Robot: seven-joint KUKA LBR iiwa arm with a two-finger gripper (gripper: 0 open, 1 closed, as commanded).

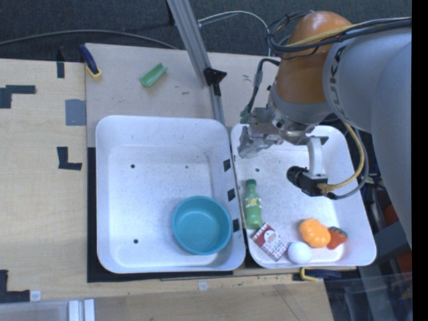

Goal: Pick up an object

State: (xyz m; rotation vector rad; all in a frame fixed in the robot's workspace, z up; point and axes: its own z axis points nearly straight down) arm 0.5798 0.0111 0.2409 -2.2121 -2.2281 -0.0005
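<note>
Gripper sits at the upper-left of the right bin, near the wall shared with the left bin. Whether it is apart or together: cannot tell, too blurred. Nothing visibly held.

Likeliest target by position: green bottle, lying at 6 o'clock from the gripper, near but apart from it. Its long axis runs 12-to-6, cap end toward 12, along the bin's left wall. My read: the move is a short drop toward 6, and the wall just beside the bottle could crowd one side of the grasp.

Counts, right bin: one green bottle, one red-and-white packet touching the bottle's base, one white egg, one orange fruit, one red item, clustered at 5 o'clock. Left bin: one blue bowl at 7 o'clock. One arm.
</note>
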